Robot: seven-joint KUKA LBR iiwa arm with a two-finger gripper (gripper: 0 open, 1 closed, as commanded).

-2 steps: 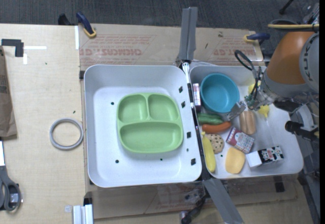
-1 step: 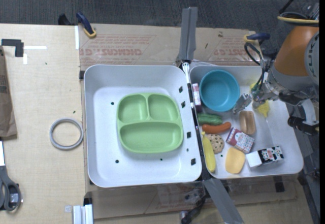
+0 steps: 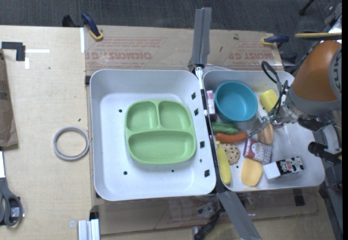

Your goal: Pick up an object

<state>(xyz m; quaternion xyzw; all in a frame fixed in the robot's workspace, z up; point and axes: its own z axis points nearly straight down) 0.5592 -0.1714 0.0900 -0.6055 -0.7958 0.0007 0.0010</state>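
The bench (image 3: 43,97) carries two white bins side by side. The left bin (image 3: 103,141) holds a green plate (image 3: 160,131) with three compartments, lying flat near its middle. The right bin (image 3: 310,176) is crowded with small things. The arm (image 3: 321,78) comes in from the right, its orange band above the wrist, and reaches down over the middle of that bin. The gripper (image 3: 265,123) sits low among the clutter, just right of the blue bowl (image 3: 236,100); whether it is spread or pressed together I cannot tell.

No one object is named, so any will do. The bowl stands upright at the far left of the right bin: stiff, light, smooth, best pinched over its rim. A banana (image 3: 223,162) lies along the left wall, slender and probably slippery. A carrot (image 3: 231,137) and a green pod (image 3: 224,127) lie just under the bowl, close together. A yellow block (image 3: 268,98) sits right of the bowl. A pale yellow piece (image 3: 251,172) lies near the front wall, rounded, likely to roll from a poor pinch. A pink packet (image 3: 256,151) lies flat, hard to get under. The cookie (image 3: 231,153) is low too. A small black and white box (image 3: 287,166) at front right stands apart, stiff and flat-sided, likely the easiest hold
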